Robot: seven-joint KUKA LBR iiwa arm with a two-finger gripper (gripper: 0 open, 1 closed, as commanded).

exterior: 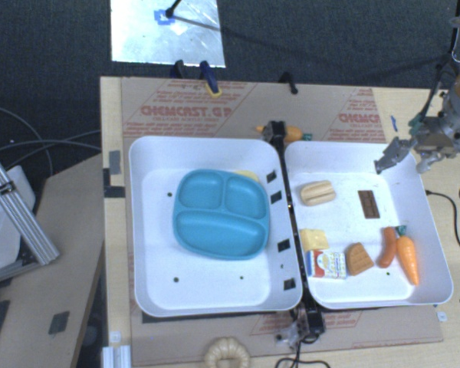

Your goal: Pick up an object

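Observation:
The right bin [437,228] holds a tan bread roll [317,192], a brown chocolate bar [369,203], a yellow cheese wedge [314,240], a small red and white carton [326,264], a brown biscuit [359,258] and two orange carrots [389,248] [408,259]. My gripper [406,159] hangs above the bin's far right corner, open, with nothing between its fingers. It is up and to the right of the chocolate bar, apart from all the objects.
The left bin [149,228] carries a blue divided plate [222,213] with a yellow piece [248,175] at its far edge. A yellow-orange item [291,134] lies beyond the bins. A beige ring [226,353] rests at the bench front.

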